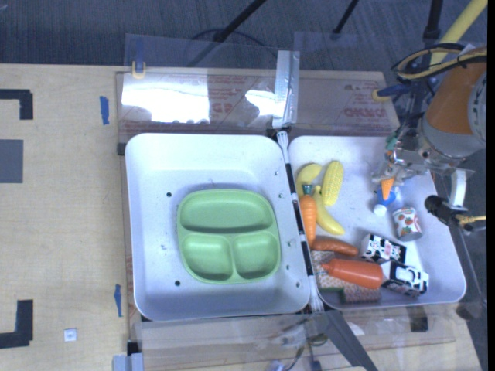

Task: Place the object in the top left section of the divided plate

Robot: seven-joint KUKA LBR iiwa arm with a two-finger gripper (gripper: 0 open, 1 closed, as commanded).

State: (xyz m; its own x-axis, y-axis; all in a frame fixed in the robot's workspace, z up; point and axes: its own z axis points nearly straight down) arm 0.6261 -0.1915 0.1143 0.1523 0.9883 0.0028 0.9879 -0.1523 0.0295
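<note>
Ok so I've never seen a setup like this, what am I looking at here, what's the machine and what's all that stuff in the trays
One camera looks down at a slant on a bench with two shallow white bins. The grey and orange machine at the right is a robot arm; its gripper hangs over the right bin. That bin holds toy food: a banana, corn, a carrot, a sausage and some small packets. The left bin holds a green divided plate with three sections. I can't see anything between the gripper's fingers.
</note>
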